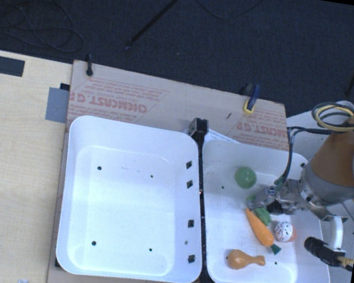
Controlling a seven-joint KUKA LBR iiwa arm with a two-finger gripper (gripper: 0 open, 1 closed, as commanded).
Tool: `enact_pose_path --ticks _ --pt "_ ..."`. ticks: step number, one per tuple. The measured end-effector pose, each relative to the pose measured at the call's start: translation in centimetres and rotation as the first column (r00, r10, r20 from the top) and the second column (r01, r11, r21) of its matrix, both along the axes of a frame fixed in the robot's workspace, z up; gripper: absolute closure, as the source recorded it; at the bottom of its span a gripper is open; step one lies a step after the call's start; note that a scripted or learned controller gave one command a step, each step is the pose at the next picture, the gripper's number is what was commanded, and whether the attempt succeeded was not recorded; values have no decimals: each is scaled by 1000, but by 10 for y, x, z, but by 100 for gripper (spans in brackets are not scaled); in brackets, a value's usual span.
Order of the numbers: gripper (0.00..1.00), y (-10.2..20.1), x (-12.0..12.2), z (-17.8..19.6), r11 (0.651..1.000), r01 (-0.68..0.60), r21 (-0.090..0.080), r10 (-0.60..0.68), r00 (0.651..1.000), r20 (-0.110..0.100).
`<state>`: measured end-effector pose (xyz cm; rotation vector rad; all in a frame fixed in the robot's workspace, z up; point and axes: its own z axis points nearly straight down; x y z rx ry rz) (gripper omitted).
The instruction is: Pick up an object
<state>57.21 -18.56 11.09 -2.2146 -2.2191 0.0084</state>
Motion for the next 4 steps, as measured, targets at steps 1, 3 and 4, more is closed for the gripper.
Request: enact_pose_path --ticks 1,3,4 --pt "0 -27 56 39 1000 -3 -4 3 1000 14" --pt "0 38 -13 109 1000 -1 0 1 1000 9" --pt "0 79 11 165 1000 -3 0 3 1000 13"
